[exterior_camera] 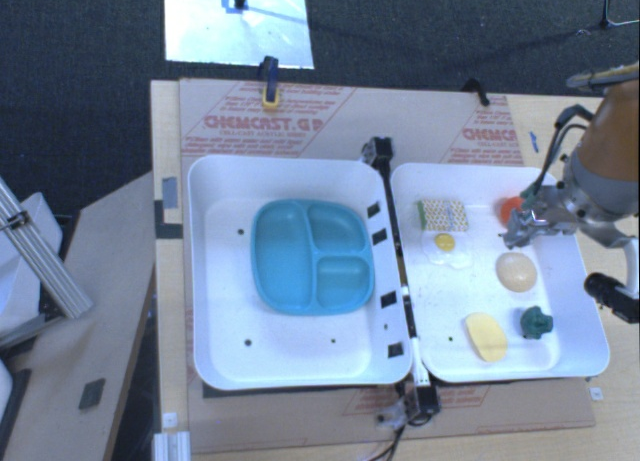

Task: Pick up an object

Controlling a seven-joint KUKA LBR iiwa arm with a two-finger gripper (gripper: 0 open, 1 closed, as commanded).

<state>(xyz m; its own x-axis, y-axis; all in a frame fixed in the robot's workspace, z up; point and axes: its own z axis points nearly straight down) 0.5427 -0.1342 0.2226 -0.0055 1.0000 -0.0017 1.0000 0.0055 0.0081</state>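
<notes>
In the camera view the gripper (pixel 520 232) hangs over the right bin (pixel 590 354), its tips blurred, so whether anything is clasped I cannot tell; the nearest candidate, a pale round object (pixel 516 272), lies just below it toward the bin's near side; an orange-red piece (pixel 510 208) sits just behind.

Two white bins (pixel 215 279); one blue plate (pixel 310 254); six small items, including one egg (pixel 516 272).
</notes>
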